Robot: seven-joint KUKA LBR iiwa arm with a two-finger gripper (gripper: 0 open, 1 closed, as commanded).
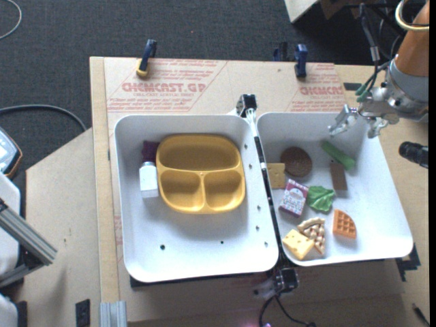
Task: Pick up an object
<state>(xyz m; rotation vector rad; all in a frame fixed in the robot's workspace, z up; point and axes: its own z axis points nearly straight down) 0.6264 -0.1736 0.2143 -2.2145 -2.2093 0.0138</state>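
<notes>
My gripper (356, 125) hangs over the far right part of the right bin (388, 203), open, with nothing between its fingers. Just below it lies a green bean-like piece (338, 154). Toy foods are spread through this bin: a round brown cookie (297, 161), a brown bar (338, 177), a yellow cracker (276, 175), a red packet (293, 198), a green leaf (320, 197), a waffle (345, 224), a pizza slice (315, 232) and a cheese wedge (296, 244).
The left bin (197, 251) holds a yellow divided plate (200, 172), a white bottle (148, 180) and a dark purple item (150, 148) at the plate's left. Clamps (145, 58) sit on the board's far edge. Cables run near the arm at right.
</notes>
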